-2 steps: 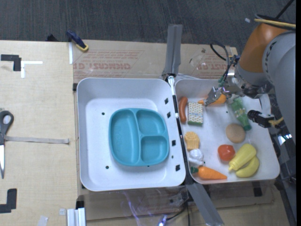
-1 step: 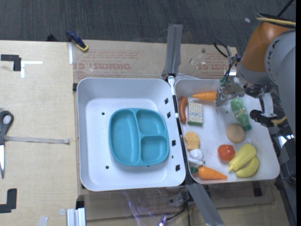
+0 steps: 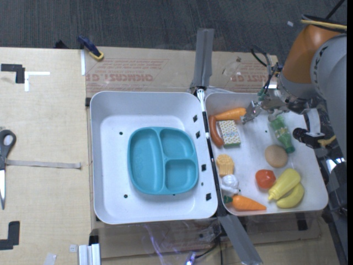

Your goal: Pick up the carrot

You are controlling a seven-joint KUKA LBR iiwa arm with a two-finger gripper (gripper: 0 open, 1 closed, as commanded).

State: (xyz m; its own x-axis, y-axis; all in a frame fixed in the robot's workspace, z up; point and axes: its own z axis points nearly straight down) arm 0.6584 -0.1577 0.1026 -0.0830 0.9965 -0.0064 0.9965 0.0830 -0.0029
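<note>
1. Camera view: gripper [image 3: 255,110] at the right bin's [image 3: 317,203] far side, just right of an orange plastic carrot [image 3: 230,114].
2. Fingers: spread cannot be told.
3. Carrot lies unlifted; grasp outstanding.

Single fixed camera above the bench [image 3: 38,148], looking down at a slant, set back enough to take in both white bins whole. Left bin [image 3: 105,164] sits mid-frame, right bin [image 3: 314,200] toward the right edge, dark floor [image 3: 138,10] along the top. Arm [image 3: 320,54] enters from the right, cropped by the frame edge.
</note>
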